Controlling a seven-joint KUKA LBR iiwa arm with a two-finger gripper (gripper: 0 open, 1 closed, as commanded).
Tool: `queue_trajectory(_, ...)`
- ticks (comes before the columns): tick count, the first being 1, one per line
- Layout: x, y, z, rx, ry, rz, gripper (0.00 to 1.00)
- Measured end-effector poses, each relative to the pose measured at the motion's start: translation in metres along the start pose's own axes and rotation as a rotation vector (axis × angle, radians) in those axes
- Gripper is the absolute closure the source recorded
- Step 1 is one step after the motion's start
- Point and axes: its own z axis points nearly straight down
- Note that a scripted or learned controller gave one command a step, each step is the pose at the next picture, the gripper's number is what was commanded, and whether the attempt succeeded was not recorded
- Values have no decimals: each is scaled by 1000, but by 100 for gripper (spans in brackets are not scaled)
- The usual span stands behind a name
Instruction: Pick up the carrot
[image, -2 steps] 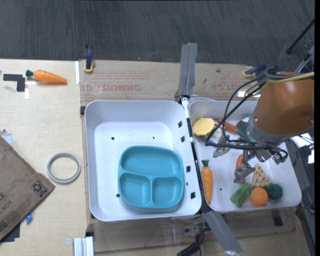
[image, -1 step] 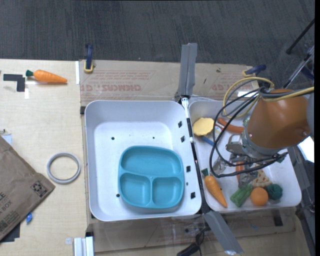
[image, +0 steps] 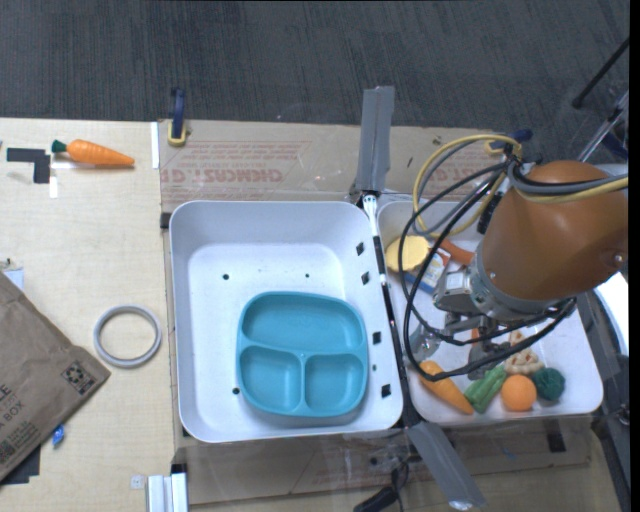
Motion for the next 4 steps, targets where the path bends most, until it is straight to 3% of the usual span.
queue_trajectory(1,31,-7,0,0,0,-171,0)
queue_trajectory(2,73,-19,100,-2,1,-25,0)
queue_trajectory(3,83,-22,100,-1,0,59,0)
queue_trajectory(4,61,-58,97,2,-1,257,0)
